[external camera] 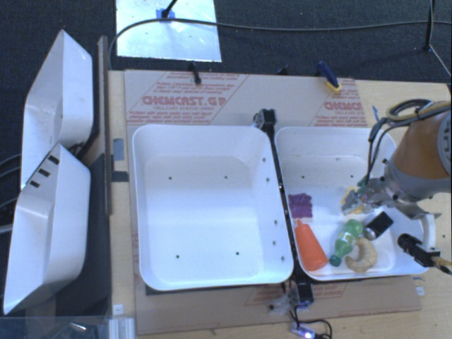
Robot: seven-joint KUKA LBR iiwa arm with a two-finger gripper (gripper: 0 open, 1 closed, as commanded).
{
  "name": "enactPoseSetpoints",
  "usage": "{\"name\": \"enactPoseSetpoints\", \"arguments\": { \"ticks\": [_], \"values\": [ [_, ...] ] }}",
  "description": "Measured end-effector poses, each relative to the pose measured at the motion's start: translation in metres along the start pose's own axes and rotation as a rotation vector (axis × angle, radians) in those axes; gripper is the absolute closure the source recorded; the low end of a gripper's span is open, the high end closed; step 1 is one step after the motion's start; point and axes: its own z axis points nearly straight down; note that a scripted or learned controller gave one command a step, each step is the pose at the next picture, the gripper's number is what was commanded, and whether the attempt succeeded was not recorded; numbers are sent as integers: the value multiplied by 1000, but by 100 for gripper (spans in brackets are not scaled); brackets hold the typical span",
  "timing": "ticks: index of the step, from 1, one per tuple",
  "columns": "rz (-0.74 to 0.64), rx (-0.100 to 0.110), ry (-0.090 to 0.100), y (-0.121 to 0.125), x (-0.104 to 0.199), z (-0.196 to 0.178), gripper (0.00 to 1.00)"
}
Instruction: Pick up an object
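Note:
The right bin (318,154) holds several small objects. A purple block (301,204) lies near its left wall, with an orange carrot-shaped piece (309,245) in front of it. A green bottle (346,240) lies on its side beside a tan curved pastry (361,255). A black piece (379,224) rests to the right of the bottle. My gripper (358,199) is low over the right half of this bin, right at a small yellow and grey object (350,202). The arm's body hides how the gripper meets that object.
The left bin (205,203) stands beside the right one, with a black clamp (265,119) at the top of the shared wall. Two spare white bins (49,175) lie off the bench's left edge. Cables loop beside the arm's orange band (420,154).

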Motion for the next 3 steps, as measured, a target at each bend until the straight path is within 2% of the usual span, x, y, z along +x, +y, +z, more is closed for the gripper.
{"name": "enactPoseSetpoints", "arguments": {
  "ticks": [1,2,3],
  "values": [
    [-9,-2,3,44,95,-41,100],
    [-1,1,0,42,90,-50,100],
    [3,4,0,24,52,-20,100]
  ]
}}
